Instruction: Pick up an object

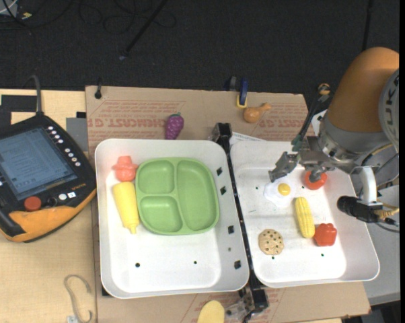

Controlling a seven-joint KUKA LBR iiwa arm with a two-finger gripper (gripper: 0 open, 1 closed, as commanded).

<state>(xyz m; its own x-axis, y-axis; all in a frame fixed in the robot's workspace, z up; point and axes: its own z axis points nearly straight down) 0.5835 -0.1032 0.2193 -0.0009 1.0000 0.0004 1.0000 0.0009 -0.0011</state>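
Note:
The right bin [354, 264] holds a fried-egg toy [279, 191], a yellow corn cob [304, 217], a brown cookie [271, 241], a red pepper [325, 234] and a small red round toy [315, 179]. My gripper [297, 171] hangs low over the bin's far part, just above the egg and right beside the small red toy. The arm's grey and orange body covers the bin's far right corner. Nothing is visibly lifted off the bin floor.
The left bin [162, 268] carries a green divided plate [175, 197], a yellow bottle-like toy [126, 206] and a pink-red toy [124, 169]. On the cardboard behind lie purple grapes [174, 125] and an orange toy [256, 112]. A teach pendant [27, 173] sits far left.

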